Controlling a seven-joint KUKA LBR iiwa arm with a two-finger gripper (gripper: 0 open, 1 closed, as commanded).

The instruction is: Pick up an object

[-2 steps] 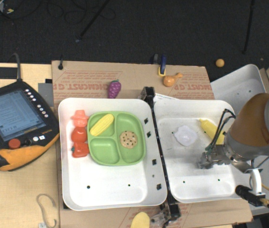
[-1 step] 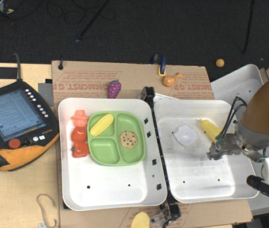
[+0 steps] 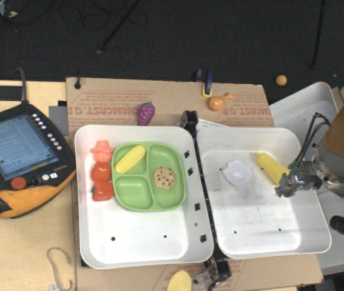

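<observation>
A yellow rounded toy (image 3: 179, 280) is lying nearest the camera, at the bottom edge just below the gap between the two bins, on the cardboard sheet (image 3: 117, 102) that is covering the bench (image 3: 14, 247).

Far left, a teach pendant (image 3: 17, 153) with a lit screen and an orange-yellow underside is resting on the bench, and a pale hook-shaped piece (image 3: 59, 262) is lying near the bottom edge below it. Behind the bins, a purple grape toy (image 3: 146, 113) is sitting on the cardboard.

The left bin (image 3: 135, 241) is carrying a red-orange figure (image 3: 101, 171) standing just beside a green sectioned plate (image 3: 150, 196). A yellow corn cob (image 3: 128, 158) is lying in the plate's upper-left section and a chocolate-chip cookie (image 3: 164, 177) in its right section.

Further along the back, an orange pear-shaped toy (image 3: 218, 101) is lying on the cardboard next to a blue and yellow clip (image 3: 207, 85).

In the right bin (image 3: 263, 235), a clear, pale cup-like thing (image 3: 238, 173) is sitting left of a yellow banana-like piece (image 3: 270, 165). The gripper (image 3: 286, 185) is hanging low over the bin's right side, just beside the yellow piece's lower end. Whether its fingers are spread or closed I cannot tell; nothing is showing between them.

An orange ball (image 3: 281, 80) is lying on the dark floor beyond.
</observation>
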